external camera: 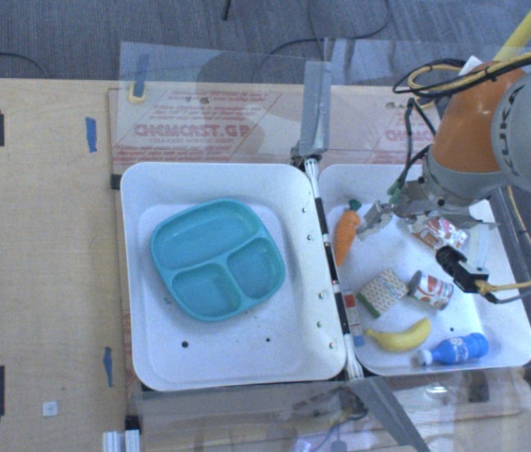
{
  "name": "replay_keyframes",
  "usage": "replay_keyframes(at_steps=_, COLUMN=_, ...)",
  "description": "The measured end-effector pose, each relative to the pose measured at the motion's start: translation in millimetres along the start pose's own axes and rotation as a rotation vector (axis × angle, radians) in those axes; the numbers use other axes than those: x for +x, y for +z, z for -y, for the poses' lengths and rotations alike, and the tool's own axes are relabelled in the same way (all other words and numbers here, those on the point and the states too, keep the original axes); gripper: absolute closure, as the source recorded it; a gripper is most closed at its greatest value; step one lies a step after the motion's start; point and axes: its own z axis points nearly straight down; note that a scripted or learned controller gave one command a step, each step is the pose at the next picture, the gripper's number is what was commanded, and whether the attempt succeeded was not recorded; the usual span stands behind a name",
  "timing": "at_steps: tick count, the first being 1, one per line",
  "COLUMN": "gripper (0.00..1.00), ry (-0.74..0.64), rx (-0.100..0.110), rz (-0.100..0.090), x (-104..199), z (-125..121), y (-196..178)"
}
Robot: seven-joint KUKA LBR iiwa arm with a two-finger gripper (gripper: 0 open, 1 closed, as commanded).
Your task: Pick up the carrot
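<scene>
At the bottom right of the frame, in the right bin, a blue bottle with a white cap lies along the lower edge, with a yellow banana just to its left. Above these sit a small checkered packet and a red-and-white can on its side. The left bin holds a teal divided plate at its centre. Higher in the right bin, the carrot lies against the left wall, orange body pointing down-frame, green top up. The gripper hangs just right of the carrot, its fingers slightly apart and gripping nothing. A red-and-white wrapper lies under the grey arm, which enters from the upper right.
</scene>
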Motion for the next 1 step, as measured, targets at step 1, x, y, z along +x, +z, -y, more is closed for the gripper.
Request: replay_keyframes(at_steps=1, gripper=0.0, ry=0.057, rx=-0.002, rz=0.004, x=-2.7, z=-27.6, y=29.4)
